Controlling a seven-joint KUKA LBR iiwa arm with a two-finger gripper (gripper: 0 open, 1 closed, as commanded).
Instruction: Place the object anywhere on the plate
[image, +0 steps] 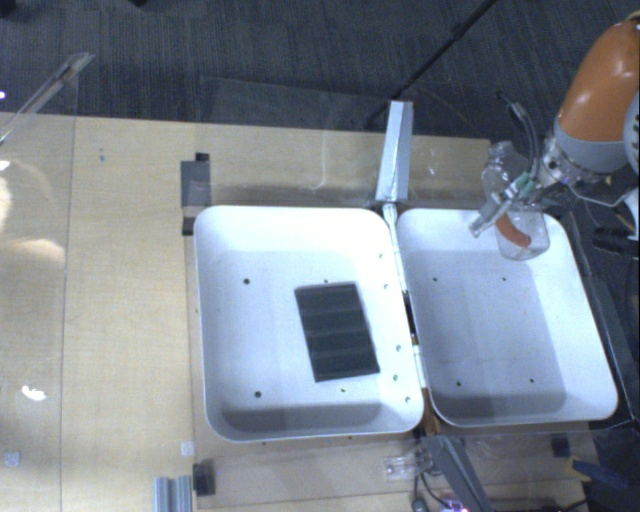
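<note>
At the upper right of the frame, the gripper (508, 215) hangs over the right bin's (560, 395) far corner — fingers clamped on a small orange-red object (514, 231). The dark ridged plate (337, 331) lies mid-left bin (225, 300).

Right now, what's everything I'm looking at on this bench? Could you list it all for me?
white bins: 2, white, side by side on the bench; left bin, right bin
dark ridged plate: 1, black, flat near the middle of the left bin
clear glass-like object: 1, transparent with an orange-red patch at it, over the right bin's far right corner, at the gripper; whether it is gripped I cannot tell
metal bar: 1, grey, running back from the gap between the bins
bench: 1, light wood, under both bins
robot arm: 1, orange band over grey, reaching in from the upper right
gripper: 1, at the arm's end above the right bin's far corner
</note>
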